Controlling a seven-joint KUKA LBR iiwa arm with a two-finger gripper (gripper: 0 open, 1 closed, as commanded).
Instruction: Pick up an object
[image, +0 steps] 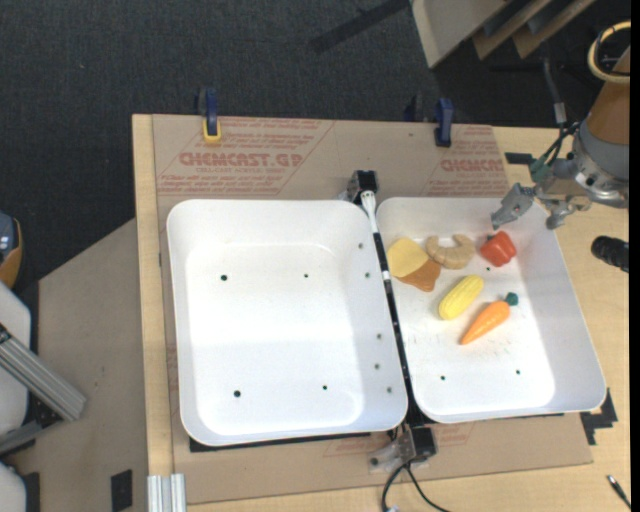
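One fixed camera looks down at a slant on the surface (300, 150), far enough to take in both bins (200, 330).

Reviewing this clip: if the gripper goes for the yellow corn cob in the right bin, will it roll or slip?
The yellow corn cob looks rounded and stubby, so it would probably roll if nudged sideways. Its plastic-looking surface may slip between fingers. The orange carrot lying close beside it could get bumped too.

A: The two bins (270, 320) look like smooth white plastic, a little glossy. The toy carrot (485, 320) and corn (460, 297)?

B: Also plastic, shiny. The board (300, 150) in the upper part looks like matt brown cardboard; the floor (100, 60) seems a rough dark carpet.
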